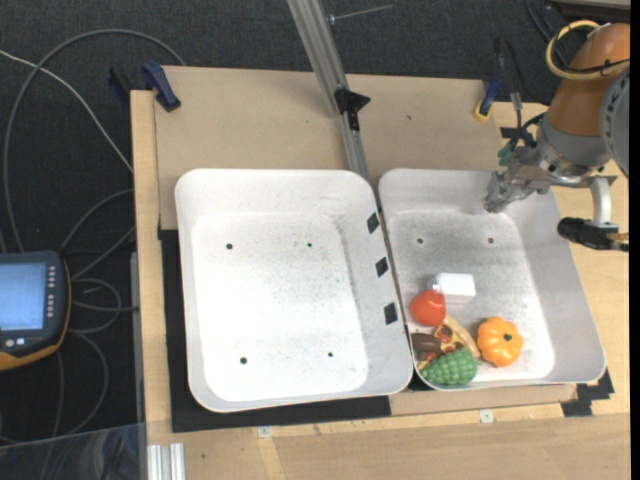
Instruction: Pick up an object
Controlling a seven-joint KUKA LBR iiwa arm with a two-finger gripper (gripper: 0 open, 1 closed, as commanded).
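Handheld pendant (28, 306) left of bench; blue clamps (160, 84) at back edge; metal post (322, 48).

Matt white plastic bins (270, 193) (finely speckled); bare wooden bench (250, 118); glossy orange toy pumpkin (499, 340).

Light wooden desk (260, 118) carries two shallow white plastic bins side by side: left bin (200, 193), right bin (575, 318), black mat (180, 413) underneath.

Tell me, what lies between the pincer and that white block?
Bare speckled bin floor, seen from the overhead camera, separates the pincer from the white block.
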